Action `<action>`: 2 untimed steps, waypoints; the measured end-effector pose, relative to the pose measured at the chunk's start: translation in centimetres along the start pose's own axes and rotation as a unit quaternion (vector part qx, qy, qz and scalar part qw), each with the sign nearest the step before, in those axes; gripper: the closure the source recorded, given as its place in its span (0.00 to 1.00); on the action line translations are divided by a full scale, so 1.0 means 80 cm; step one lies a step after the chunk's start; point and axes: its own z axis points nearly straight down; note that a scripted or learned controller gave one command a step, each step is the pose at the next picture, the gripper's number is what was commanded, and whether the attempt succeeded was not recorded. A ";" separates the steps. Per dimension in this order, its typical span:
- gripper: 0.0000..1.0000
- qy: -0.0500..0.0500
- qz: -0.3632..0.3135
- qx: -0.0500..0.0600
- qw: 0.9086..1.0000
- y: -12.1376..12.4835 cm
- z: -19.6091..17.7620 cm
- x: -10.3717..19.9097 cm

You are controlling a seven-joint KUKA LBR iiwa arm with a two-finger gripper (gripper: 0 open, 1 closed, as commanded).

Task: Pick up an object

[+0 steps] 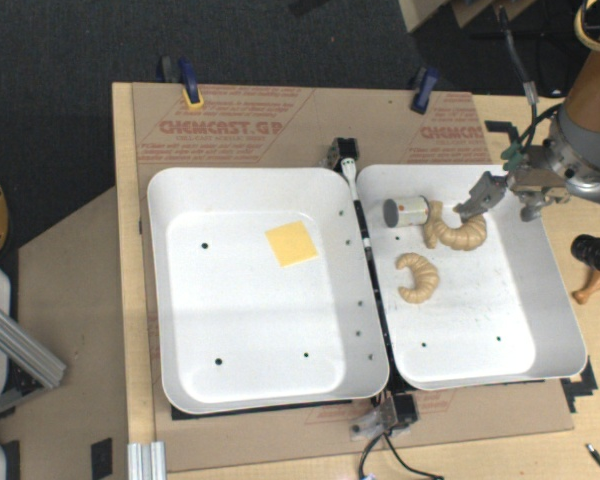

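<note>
Seen from above at a slant, the worktop (280, 118) is a brown board printed with red lettering, and it carries two shallow white bins set side by side, their inner rims touching along a dark seam. The left bin (180, 268) holds a flat yellow square (291, 243), lying a little upward and to the right of the bin's middle, apart from every wall. The right bin (540, 298) holds three things in its upper half: a small pale cylinder (407, 211) lying on its side near the seam, a tan croissant-shaped piece (458, 232) just to the right of the cylinder and touching or nearly touching it, and a second croissant-shaped piece (419, 276) below those two, lying apart from both on the bin floor. The arm (590, 118) reaches in from the right edge, and its hand (477, 198) hangs over the upper right part of the right bin, directly above the right end of the upper croissant piece. A grey finger (480, 195) slants down toward that piece — whether the hand is spread or clenched cannot be told from this angle, and nothing can be seen gripped in it. Two blue clamps (190, 80) hold the far edge of the board.
</note>
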 end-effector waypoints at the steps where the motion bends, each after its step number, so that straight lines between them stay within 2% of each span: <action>1: 0.00 0.000 0.001 0.002 1.000 0.036 0.061 -0.020; 2: 0.00 0.001 0.001 0.005 1.000 0.069 0.243 -0.043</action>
